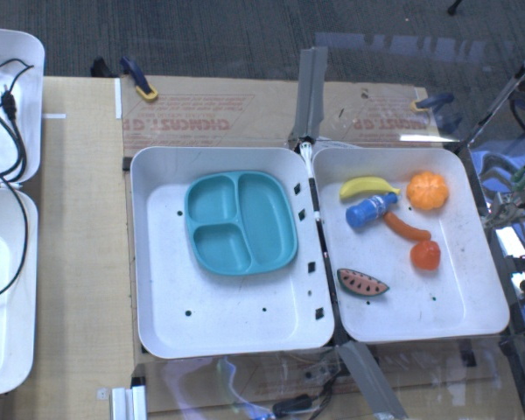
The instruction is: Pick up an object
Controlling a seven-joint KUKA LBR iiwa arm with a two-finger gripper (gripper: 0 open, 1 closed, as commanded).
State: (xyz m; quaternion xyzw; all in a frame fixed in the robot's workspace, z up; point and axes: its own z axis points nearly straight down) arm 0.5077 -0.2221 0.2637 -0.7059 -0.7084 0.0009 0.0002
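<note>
Left bin (149,304) w/ teal plate (241,222); pick not yet begun, gripper state can't tell.
Right bin (472,322) has all the candidates: melon slice (363,283) flat and alone near front, banana (367,186) touching blue bottle (370,210), orange sausage (407,227) between bottle and red ball (425,255), orange (428,191) at back. Prob. step: choose target and approach. Melon slice looks easiest since it lies apart from the rest, but it's thin, so the grasp needs to come in low and centred.
</note>
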